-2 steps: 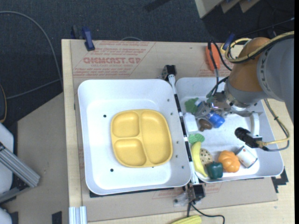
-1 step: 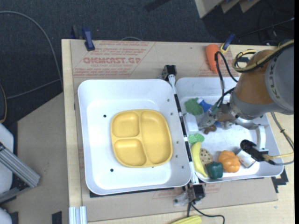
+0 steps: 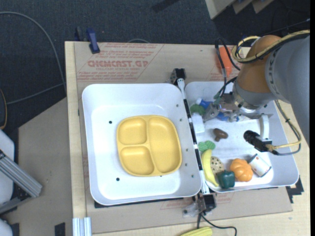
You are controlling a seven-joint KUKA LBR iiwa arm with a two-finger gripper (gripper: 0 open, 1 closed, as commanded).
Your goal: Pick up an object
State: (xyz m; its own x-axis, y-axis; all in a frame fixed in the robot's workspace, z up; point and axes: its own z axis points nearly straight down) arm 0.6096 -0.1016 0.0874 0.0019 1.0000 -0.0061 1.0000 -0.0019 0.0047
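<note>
Tool [image 3: 224, 113] low in right bin [image 3: 285, 178], grip state unclear; brown piece [image 3: 220, 133] just below it, nearest.

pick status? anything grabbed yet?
Done: the grey arm's gripper is down in the right white bin, at its upper left among small blue and green items. In hand: nothing visibly held. Left: the grasp and lift. The small brown lump, yellow banana, orange pumpkin toy and dark green block all lie in the bin. The yellow divided plate sits in the left bin.
</note>
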